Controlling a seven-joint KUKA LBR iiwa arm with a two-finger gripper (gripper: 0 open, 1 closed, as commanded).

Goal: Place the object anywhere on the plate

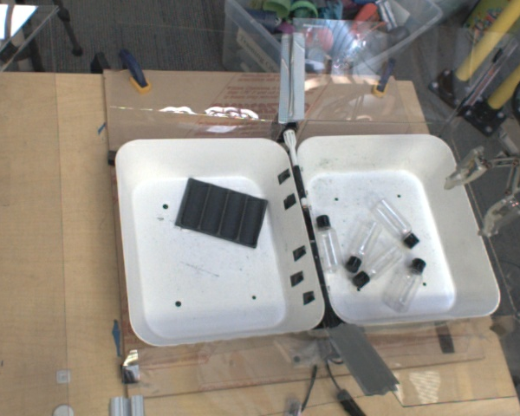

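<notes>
Grey flat metal piece [362,364] at bench front, btw bins. R shallow white bin [478,267]: clear plastic vials w/ black caps [370,241], loose, some touching. L shallow white bin [126,258]: black ribbed rectangular plate [222,212], flat, askew, well apart from vials. Pincer state: can't tell

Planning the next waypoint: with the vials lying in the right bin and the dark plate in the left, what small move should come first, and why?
Probably bring the gripper over the right bin above one clear vial, since every vial lies there and the dark ribbed plate in the left bin carries nothing.
</notes>
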